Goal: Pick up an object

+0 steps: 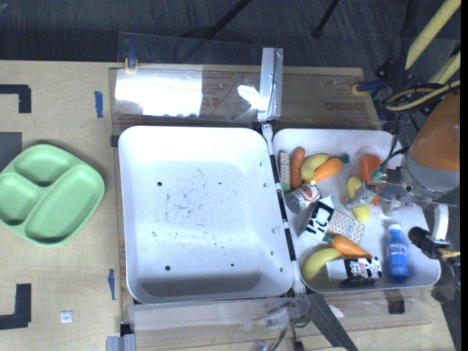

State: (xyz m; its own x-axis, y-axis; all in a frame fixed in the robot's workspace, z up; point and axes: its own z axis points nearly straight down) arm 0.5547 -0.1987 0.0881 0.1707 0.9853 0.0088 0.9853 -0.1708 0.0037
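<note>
The right bin (pixel 380 139) holds several small items: a yellow fruit (pixel 314 164), two carrots (pixel 330 168) (pixel 349 247), a banana (pixel 317 260), a blue bottle (pixel 397 251), a can (pixel 303 196), a black-and-white box (pixel 318 219) and an orange-red piece (pixel 368 167). My gripper (pixel 383 189) hangs low over the right side of this bin, just right of two small yellow pieces (pixel 355 189) (pixel 362 213). The arm's orange band (pixel 441 139) sits above it and hides part of the bin's right edge. Nothing shows as held.
The left bin (pixel 146 152) sits beside the right one, with a narrow divider (pixel 281 203) between them. A green divided plate (pixel 48 193) rests on the bench at far left. A clear plastic panel (pixel 190 86) stands behind the left bin. Cables (pixel 417 93) lie at the back right.
</note>
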